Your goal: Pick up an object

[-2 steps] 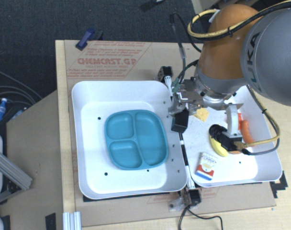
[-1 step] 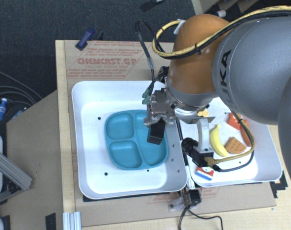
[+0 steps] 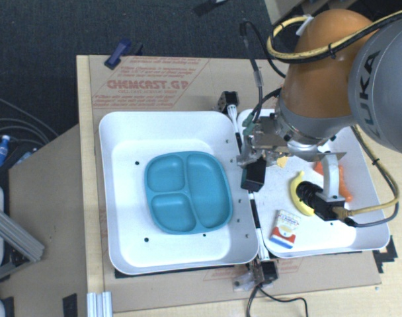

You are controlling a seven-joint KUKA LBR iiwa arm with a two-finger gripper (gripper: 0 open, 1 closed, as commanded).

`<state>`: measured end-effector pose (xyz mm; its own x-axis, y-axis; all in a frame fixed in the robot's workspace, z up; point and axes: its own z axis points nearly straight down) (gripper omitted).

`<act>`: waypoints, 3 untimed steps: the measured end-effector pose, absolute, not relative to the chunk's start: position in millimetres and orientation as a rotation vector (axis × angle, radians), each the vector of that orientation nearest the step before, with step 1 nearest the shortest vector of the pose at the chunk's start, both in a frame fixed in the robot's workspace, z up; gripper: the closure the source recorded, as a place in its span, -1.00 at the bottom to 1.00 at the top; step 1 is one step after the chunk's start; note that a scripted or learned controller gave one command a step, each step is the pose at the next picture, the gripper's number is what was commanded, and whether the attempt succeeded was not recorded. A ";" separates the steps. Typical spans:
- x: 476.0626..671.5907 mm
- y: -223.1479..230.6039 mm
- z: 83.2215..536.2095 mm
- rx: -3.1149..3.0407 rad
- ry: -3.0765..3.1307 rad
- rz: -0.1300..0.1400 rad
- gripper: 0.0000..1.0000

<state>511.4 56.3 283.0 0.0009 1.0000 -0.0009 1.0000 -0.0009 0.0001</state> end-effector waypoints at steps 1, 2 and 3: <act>548.7 -7.3 247.1 2.223 2.220 -0.003 1.00; 480.6 -21.9 272.5 2.224 2.222 -0.003 1.00; 478.9 -63.2 265.5 2.224 2.222 -0.003 1.00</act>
<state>478.9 -63.2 265.5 0.0008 1.0000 0.0004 1.0000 -0.0008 -0.0029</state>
